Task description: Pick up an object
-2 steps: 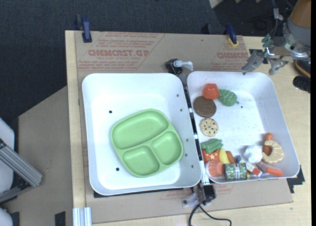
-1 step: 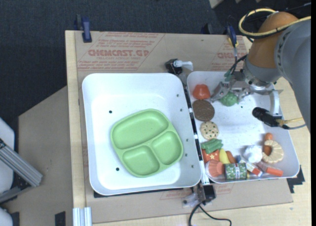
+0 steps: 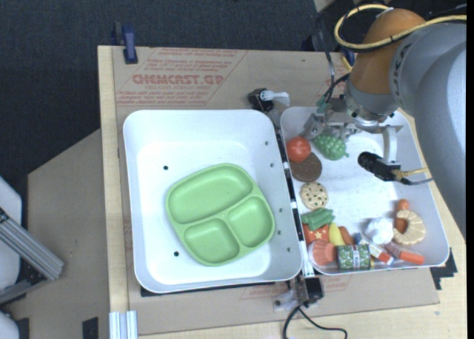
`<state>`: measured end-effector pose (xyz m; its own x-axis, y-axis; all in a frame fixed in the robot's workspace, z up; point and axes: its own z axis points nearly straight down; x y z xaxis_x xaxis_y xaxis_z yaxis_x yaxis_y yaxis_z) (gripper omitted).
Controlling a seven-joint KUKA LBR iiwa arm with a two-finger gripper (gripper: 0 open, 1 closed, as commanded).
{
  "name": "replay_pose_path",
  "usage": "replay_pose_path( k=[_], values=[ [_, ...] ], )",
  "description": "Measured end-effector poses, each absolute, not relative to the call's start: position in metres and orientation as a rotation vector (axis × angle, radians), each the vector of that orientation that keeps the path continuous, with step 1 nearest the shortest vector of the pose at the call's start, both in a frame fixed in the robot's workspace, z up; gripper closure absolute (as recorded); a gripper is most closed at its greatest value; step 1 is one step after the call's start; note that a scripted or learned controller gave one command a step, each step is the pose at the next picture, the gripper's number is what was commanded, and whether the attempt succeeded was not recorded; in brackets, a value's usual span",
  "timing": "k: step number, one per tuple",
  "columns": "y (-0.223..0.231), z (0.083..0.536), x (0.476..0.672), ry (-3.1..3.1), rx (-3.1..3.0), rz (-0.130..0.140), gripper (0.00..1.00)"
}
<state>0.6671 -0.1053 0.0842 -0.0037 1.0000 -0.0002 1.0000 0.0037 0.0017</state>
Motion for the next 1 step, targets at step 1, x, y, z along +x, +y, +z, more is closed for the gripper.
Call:
replay_pose_path(
  k=[1],
  values=[
    [-0.0950, 0.0850, 0.6667, 2.223, 2.220, 0.000, 0.00]
  ],
)
